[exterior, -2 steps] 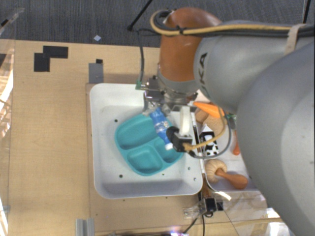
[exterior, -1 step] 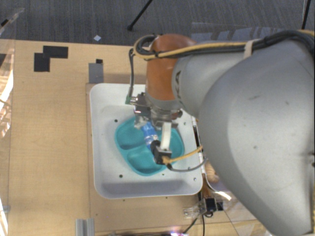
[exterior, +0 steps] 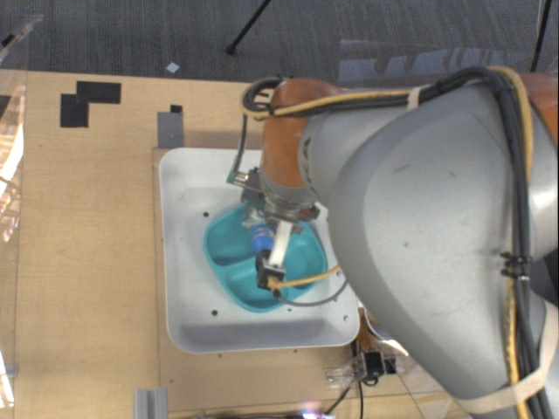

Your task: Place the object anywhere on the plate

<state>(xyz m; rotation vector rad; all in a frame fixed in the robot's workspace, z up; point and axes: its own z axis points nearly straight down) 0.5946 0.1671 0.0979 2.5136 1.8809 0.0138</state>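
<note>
A teal plate [exterior: 229, 244] with divided sections lies in the left white bin [exterior: 188, 321]. My gripper [exterior: 267, 223] hangs directly over the middle of the plate, coming down from the orange-banded wrist. A small blue object [exterior: 259, 237] shows right under the gripper, above the plate's centre ridge. Whether it sits between the fingers or rests on the plate cannot be made out. The wrist hides the plate's upper right part.
The large grey arm covers the right of the bench and most of the second bin. Black patches [exterior: 87, 100] and a grey bracket [exterior: 170, 129] lie on the wooden bench beyond the bin. Cables and a connector [exterior: 367, 365] sit near the bin's front right corner.
</note>
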